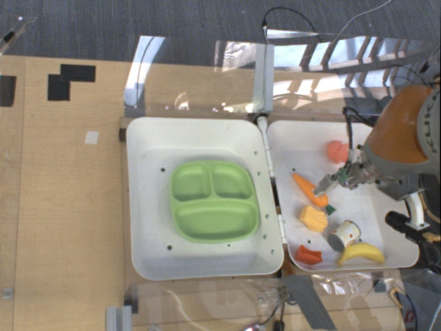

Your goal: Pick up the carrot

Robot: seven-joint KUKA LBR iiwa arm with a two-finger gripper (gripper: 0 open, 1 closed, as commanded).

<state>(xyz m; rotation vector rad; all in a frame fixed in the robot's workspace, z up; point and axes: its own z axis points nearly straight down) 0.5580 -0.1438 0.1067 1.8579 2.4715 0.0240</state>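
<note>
The carrot (306,187) is orange with a small green top and lies slantwise in the right bin (393,212), near its left wall. My gripper (326,184) reaches in from the right and hovers right at the carrot's thick, lower-right end, touching it or just above it. The arm's orange band (406,126) shows behind it. Nothing is lifted: the carrot rests on the bin floor.
Also in the right bin: a pink-red ball (337,151) at the back, a yellow corn piece (313,218), a small can (344,234), a banana (362,254) and a red pepper piece (308,256). The left bin (151,157) holds a green divided plate (213,201).
</note>
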